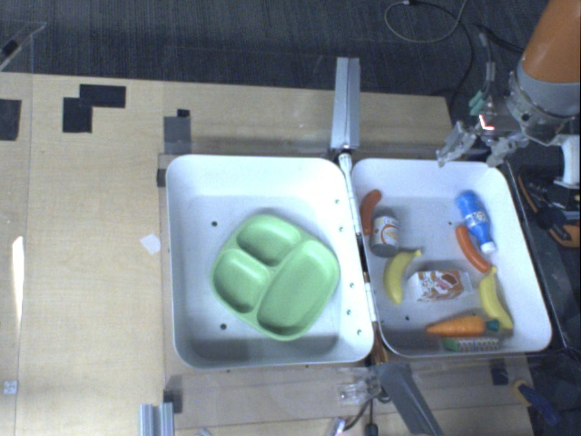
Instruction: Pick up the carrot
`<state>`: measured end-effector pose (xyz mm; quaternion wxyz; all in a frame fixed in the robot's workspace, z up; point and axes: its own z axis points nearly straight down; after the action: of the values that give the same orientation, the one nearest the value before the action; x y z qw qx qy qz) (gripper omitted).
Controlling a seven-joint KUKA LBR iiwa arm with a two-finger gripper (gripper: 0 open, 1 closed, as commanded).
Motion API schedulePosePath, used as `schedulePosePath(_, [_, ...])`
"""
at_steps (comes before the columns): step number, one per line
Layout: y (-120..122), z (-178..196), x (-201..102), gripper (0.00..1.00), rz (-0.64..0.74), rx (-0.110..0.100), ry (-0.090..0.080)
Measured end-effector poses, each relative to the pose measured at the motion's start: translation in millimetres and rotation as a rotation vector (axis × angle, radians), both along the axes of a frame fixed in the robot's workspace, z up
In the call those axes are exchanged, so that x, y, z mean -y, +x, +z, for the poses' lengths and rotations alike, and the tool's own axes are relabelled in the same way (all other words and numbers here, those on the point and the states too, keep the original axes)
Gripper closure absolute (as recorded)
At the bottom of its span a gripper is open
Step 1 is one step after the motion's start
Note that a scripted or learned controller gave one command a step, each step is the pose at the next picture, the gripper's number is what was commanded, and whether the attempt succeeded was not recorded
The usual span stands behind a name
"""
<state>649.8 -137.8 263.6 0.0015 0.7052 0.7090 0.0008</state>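
The carrot point(457, 326) lies flat on the floor of the right bin point(522, 209), close against that bin's near wall and toward its near right corner, its orange body pointing along the wall with the green end to the right. It is not gripped.

The tool point(474, 142) hangs above the far right corner of the right bin, just over the far rim, well apart from the carrot. Its fingers point(452, 147) stand splayed wide with nothing between them. In my judgement this is a raised approach posture with the reach to the carrot not yet made.

Other items share the right bin: a blue bottle point(474, 218) near the right wall, a sausage point(472, 248) just beside it, two bananas point(399, 273), a small can point(386, 232), a second sausage point(369, 209) by the left wall and a white packet point(438, 285). The packet and one banana sit near the carrot, so the grasp will likely be crowded.

The left bin point(182, 243) carries a green divided plate point(277, 275) near its centre, plausibly a receiving place.

Printing on the can and packet is too small to read; no brand is legible.
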Motion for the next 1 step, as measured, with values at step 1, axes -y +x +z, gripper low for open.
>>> schedulePosePath(1, [-32.4,-156.0,-33.4,0.00,0.022,0.003,0.001])
